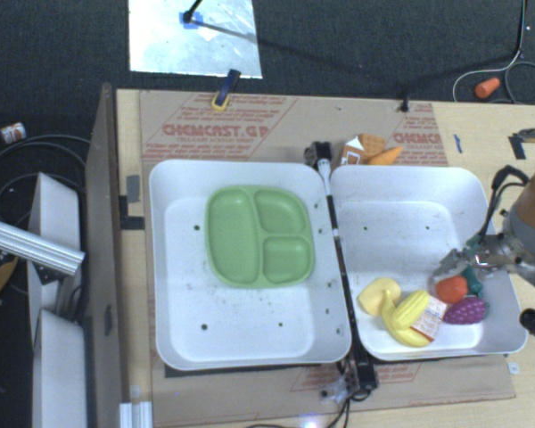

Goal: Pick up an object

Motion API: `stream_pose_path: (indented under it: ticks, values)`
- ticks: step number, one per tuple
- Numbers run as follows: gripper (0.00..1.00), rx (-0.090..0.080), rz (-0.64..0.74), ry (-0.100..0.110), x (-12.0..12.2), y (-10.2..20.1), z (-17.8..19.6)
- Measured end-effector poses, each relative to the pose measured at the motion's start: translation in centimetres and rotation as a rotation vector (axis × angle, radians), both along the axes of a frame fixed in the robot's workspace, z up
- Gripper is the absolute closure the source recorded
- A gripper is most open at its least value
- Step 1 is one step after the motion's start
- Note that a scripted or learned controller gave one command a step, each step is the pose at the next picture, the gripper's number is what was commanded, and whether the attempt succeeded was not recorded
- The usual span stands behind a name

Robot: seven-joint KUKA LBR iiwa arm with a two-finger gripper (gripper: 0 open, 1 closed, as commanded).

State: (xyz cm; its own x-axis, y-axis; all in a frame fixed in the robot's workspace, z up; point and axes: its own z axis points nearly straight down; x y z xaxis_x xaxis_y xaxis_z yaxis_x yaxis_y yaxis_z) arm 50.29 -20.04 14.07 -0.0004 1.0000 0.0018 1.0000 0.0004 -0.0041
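My hand (461,266) hangs low over the right bin (410,194), near its right wall, reaching in from the right with the grey arm (530,230) behind it. From here I cannot tell whether my fingers are apart or together (they blur into a pale metal shape, with something teal at the tip). Just beneath and beside the hand lies a small red-orange toy, perhaps a tomato (451,287), and I cannot say whether I am touching it or only hovering just above it. Close against it, toward the bin's right corner, sits a purple bunch of grapes (466,310). To the left of these lies a yellow ear of corn (405,315), tilted, with a small white and red card or packet (427,323) resting at its lower end, and a second yellow piece (377,294) lies just beside the corn, nearer the wall that divides the two bins. All of these toys crowd the near half of the right bin. The left bin (174,266) holds a green divided plate (258,236), lying flat with three compartments. Both bins rest side by side on the surface (250,123), which is covered by cardboard with red lettering, and an orange toy (385,156) lies on that cardboard just behind the bins.
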Motion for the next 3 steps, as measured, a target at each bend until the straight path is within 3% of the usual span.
stream_pose_path:
  ticks: [1,2,3]
  values:
    - [0.00,-0.006,0.004,-0.022,1.3,-0.6,-5.3]
    - [0.00,0.008,0.011,-0.016,-1.1,0.1,-5.0]
    - [1.00,0.001,0.007,-0.012,-1.3,-0.4,-4.1]
